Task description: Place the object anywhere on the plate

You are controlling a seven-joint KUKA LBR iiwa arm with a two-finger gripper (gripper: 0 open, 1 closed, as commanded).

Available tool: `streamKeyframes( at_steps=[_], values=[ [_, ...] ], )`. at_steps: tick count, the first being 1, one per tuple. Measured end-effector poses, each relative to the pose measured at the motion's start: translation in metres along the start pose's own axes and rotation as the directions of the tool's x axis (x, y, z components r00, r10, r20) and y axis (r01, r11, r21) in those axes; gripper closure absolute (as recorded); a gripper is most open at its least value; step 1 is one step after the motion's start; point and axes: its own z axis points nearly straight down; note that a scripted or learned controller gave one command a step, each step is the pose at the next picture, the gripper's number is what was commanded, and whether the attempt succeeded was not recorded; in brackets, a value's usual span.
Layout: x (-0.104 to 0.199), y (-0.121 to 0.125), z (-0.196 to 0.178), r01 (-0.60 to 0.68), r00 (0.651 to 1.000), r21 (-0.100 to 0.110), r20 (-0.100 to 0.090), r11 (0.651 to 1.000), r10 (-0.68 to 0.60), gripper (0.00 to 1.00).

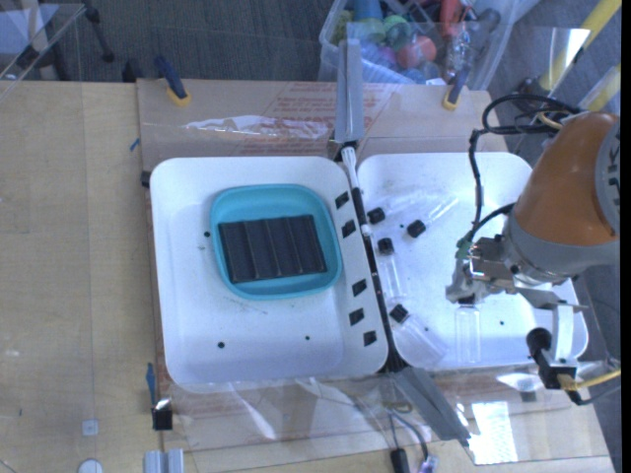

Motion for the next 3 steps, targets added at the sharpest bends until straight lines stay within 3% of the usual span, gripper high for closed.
streamKeyframes(
  at_steps=[1, 2, 3],
  values=[
    [0.0, 0.0, 0.0, 0.0, 1.0, 0.0, 0.0, 1.0, 0.0, 0.0],
    [-0.068, 0.07, -0.021, 0.159, 0.987, -0.001, 0.001, 0.987, -0.159, 0.0],
    [-0.114, 0.129, -0.022, 0.3, 0.954, -0.002, 0.003, 0.954, -0.3, 0.0]
  ],
)
